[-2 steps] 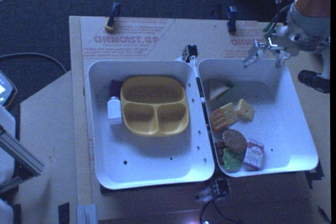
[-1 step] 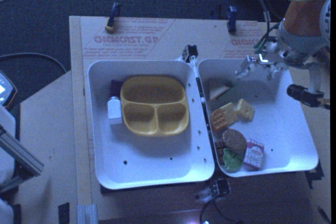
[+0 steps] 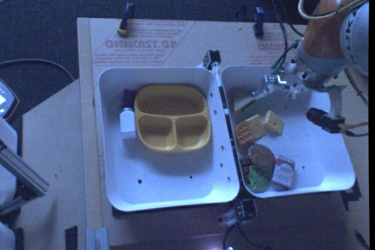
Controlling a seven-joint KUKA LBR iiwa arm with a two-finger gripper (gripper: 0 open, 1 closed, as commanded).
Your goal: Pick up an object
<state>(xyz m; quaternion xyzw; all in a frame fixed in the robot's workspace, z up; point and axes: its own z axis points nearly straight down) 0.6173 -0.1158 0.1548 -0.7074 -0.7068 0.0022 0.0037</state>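
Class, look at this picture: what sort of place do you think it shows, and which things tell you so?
Probably a robotics lab bench: a robot arm reaches over two white bins, one holding a yellow divided tray, the other toy food.

The arm (image 3: pixel 328 26) hangs over the right bin (image 3: pixel 328 175), its gripper (image 3: pixel 270 86) above the toy foods; a yellow divided tray (image 3: pixel 172 117) fills the left bin (image 3: pixel 170 190)

I seem to work in a dim robotics lab: clamped board (image 3: pixel 158 38), paired bins (image 3: pixel 111 126), loose cables (image 3: pixel 35 62).
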